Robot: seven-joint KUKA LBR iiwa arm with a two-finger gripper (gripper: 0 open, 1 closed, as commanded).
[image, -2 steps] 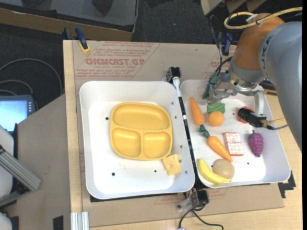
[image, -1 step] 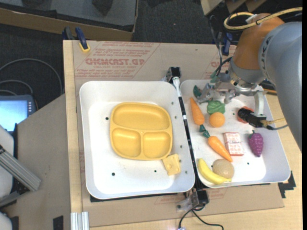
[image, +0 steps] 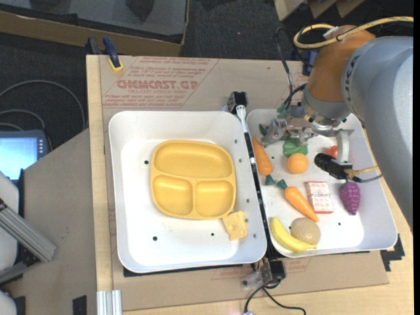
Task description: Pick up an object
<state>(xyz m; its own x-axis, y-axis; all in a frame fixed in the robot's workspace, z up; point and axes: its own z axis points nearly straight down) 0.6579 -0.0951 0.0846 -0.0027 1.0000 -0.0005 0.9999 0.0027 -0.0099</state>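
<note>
Directly below the jaws (image: 293, 134), whose state I cannot tell, sits an orange (image: 297, 163).

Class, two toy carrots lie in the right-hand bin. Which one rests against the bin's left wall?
The upper carrot, lying along the left wall. The other carrot lies mid-bin, beside the pink box.

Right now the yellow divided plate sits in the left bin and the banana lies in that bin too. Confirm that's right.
Not quite. The plate is in the left bin, but the banana lies in the right bin, at its near left corner, as the camera view shows.
</note>
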